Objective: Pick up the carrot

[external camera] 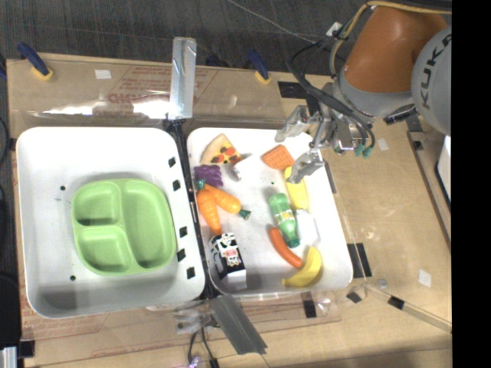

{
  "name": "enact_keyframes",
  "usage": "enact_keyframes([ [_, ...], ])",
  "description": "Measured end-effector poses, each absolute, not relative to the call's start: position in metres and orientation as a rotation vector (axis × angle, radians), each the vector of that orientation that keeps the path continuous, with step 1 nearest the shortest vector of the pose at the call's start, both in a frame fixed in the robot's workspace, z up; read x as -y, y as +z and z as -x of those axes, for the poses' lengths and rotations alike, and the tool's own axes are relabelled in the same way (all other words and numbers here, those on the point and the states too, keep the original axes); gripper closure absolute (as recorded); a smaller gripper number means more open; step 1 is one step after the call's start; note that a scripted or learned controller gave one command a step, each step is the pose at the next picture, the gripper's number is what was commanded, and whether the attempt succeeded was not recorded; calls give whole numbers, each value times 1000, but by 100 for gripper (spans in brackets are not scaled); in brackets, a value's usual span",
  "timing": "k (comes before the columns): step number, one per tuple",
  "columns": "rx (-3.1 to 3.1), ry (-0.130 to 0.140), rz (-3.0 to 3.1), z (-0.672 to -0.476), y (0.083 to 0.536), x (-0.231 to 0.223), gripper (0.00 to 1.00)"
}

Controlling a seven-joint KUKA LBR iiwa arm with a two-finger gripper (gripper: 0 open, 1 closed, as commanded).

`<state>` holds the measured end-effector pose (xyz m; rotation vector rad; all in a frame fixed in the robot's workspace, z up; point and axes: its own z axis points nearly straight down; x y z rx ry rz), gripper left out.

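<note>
The carrot point(218, 199) lies in the right-hand bin point(331, 228), near that bin's left wall and about mid-height in the frame. Its long axis runs slantwise, from upper left down to lower right, with the green stem end pointing toward the frame's lower right. A second orange piece hangs down from its left end, touching it, so 2 carrots may be lying together there; the view does not settle it.

The gripper point(305, 140) hangs over the upper right part of the same bin, its fingers spread apart and holding nothing. From the fingers, the carrot lies to the left and somewhat lower in the frame, with an orange wedge point(278, 158) and a yellow piece point(296, 190) nearer to them than the carrot is. In my judgement the reach must cross leftward over those and turn the fingers across the carrot's slant.

A purple item point(207, 176) touches the carrot's upper left end and could crowd a grasp there. The fingertips are hard to make out against the white bin.
</note>
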<state>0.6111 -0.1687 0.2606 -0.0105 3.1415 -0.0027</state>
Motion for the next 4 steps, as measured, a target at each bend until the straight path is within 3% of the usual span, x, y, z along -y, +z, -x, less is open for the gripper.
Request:
enact_keyframes([
  [1, -3150, 6, 120, -593, 106, 172, 0],
  [2, -3114, 1, 418, -580, 92, 102, 0],
  [3, -3109, 0, 432, -581, 103, 99, 100],
  [4, -3079, 0, 579, -542, 196, 18, 100],
])
